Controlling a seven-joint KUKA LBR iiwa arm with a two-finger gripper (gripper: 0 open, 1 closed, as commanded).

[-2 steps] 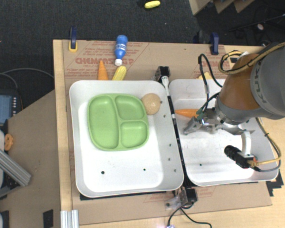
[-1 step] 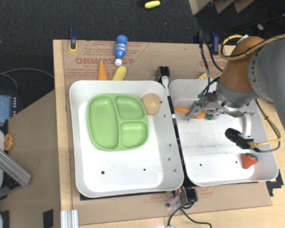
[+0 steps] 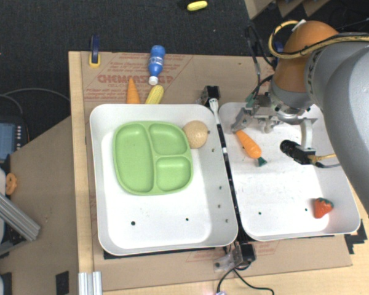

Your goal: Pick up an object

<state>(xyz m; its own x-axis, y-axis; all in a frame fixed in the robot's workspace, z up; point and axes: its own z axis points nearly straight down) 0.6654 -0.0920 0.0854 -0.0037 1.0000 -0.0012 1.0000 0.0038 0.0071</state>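
An orange toy carrot (image 3: 249,144) with a green stub lies slanted in the upper left of the right bin (image 3: 277,223). My gripper (image 3: 253,126) hangs just above the carrot's upper end at the back of that bin, open, with nothing between its fingers. A small red fruit (image 3: 321,208) with a green top rests near the right bin's front right corner. In the left bin (image 3: 154,226) lies a green divided plate (image 3: 152,157), with a beige ball (image 3: 196,133) touching its upper right corner.
Behind the left bin, on the cardboard, lie a blue and white bottle (image 3: 155,64), an orange cone-like piece (image 3: 132,92) and a yellow piece (image 3: 154,94). A black clamp (image 3: 210,94) sits where the bins meet at the back. The grey arm fills the right side.
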